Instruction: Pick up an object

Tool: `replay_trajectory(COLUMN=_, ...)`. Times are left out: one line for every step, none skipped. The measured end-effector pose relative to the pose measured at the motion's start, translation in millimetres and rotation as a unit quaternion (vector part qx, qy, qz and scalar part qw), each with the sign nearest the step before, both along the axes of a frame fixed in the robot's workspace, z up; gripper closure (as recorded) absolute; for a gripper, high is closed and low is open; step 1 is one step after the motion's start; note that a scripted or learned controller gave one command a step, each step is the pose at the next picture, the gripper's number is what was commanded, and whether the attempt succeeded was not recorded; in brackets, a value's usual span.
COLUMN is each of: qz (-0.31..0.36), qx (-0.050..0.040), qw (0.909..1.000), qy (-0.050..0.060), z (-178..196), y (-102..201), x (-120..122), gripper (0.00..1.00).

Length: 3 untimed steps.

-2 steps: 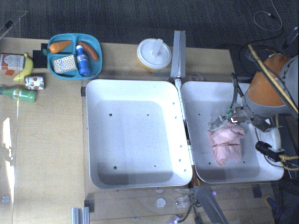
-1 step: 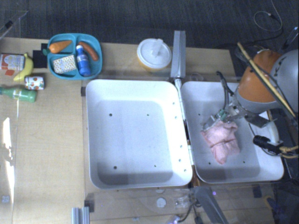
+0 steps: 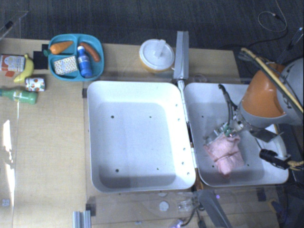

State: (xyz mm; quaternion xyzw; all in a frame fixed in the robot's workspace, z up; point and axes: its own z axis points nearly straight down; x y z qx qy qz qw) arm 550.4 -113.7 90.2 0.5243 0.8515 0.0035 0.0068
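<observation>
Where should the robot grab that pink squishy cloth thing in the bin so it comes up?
Probably the bunched top of the pink cloth, coming straight down from above. It lies crumpled flat on the floor of the right bin, so its sides offer little to pinch, but the raised folds in the middle would fit between two fingers. The gripper is already at its upper edge.

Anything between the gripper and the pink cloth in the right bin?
Nothing visible. The gripper sits at the upper edge of the crumpled pink cloth in the shallow white right bin, with no other object around it.
</observation>
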Motion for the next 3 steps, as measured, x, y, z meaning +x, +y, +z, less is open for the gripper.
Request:
replay_trajectory(qz=0.000, qx=-0.0007, qw=1.0000, qy=-0.004, z=12.0, y=0.3, x=2.9, gripper=1.00)
replay_trajectory(qz=0.013, qx=0.0005, qw=0.9999, qy=0.005, z=95.5, y=41.4, x=55.1, gripper=1.00)
replay_trajectory(qz=-0.057, qx=0.0006, qw=0.9984, qy=0.005, z=160.8, y=46.8, x=117.2, gripper=1.00)
